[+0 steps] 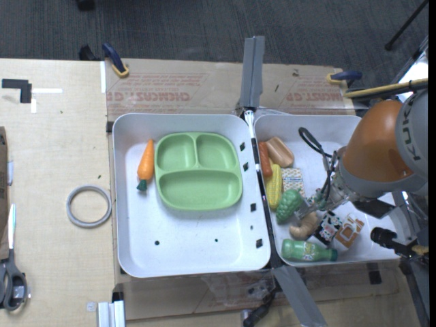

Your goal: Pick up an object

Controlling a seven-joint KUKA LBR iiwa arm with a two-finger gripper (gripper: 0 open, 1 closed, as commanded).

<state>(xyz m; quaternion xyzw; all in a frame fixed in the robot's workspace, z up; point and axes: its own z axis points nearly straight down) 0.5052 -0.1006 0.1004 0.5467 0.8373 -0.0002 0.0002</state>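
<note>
The right bin (310, 125) holds a pile of toy food: a hot dog (279, 151), a corn cob (274, 185), a small cracker box (293, 180), a green bumpy piece (289, 205), a tan potato-like piece (304, 226), a green bottle (308, 251), a black-and-white carton (329, 227) and an orange box (348, 232). My gripper (319, 200) reaches down into this bin from the right, under the orange band (379, 144). It sits just right of the green bumpy piece and above the tan piece. Nothing is visibly lifted.
The left bin (129, 203) holds a green divided plate (199, 169) and a toy carrot (145, 163) at the plate's left. A grey ring (88, 205) and scissors (12, 281) lie on the bench to the left. A metal divider (251, 80) runs between the bins.
</note>
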